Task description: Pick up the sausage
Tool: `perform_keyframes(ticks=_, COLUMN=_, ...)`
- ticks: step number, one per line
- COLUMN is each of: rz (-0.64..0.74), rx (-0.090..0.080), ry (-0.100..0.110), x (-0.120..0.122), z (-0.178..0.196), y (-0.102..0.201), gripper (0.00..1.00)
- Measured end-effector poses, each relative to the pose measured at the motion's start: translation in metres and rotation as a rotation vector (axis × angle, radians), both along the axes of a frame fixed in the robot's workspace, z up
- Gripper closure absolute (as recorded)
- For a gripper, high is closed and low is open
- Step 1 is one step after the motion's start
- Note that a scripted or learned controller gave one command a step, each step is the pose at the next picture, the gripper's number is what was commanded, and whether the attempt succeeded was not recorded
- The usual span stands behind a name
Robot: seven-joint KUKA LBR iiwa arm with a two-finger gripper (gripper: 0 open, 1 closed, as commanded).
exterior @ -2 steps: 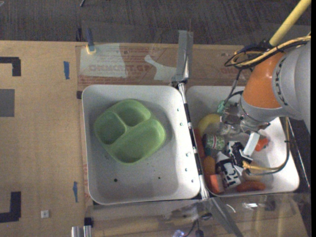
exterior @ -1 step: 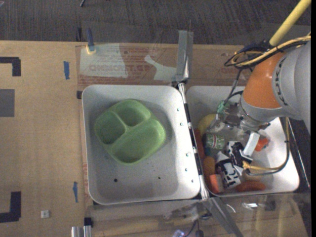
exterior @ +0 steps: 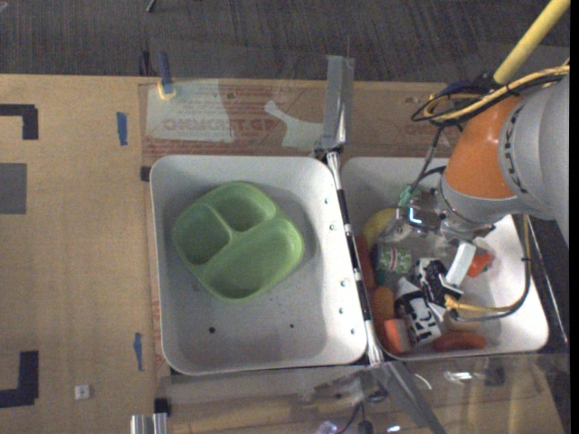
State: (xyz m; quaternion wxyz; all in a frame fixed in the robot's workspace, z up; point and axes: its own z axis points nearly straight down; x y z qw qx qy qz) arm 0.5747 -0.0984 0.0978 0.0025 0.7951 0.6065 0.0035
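Observation:
The sausage (exterior: pixel 460 340), a reddish-brown elongated piece, lies along the front wall of the right bin (exterior: pixel 534 324). My gripper (exterior: pixel 418 313) reaches down into the front middle of that bin, just left of the sausage. Its black and white body covers part of the toy food below it. Nothing shows clearly held in it.
The right bin also holds a yellow fruit (exterior: pixel 384 222), a green and white can (exterior: pixel 391 260), an orange piece (exterior: pixel 394 333), a long orange-red piece (exterior: pixel 364 262) by the left wall and a red piece (exterior: pixel 480 263). A green divided plate (exterior: pixel 237 240) sits in the left bin (exterior: pixel 271 333).

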Motion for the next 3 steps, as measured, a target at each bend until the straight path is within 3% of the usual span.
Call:
perform_keyframes(ticks=1, rz=-0.034, rx=-0.001, ry=0.006, x=0.053, z=-0.012, y=-0.017, gripper=0.00)
perform_keyframes(ticks=2, rz=-0.175, rx=0.001, ry=0.007, x=0.001, z=-0.011, y=0.005, gripper=0.00)
perform_keyframes(ticks=3, rz=-0.175, rx=0.001, ry=0.006, x=0.001, z=-0.011, y=0.005, gripper=0.00)
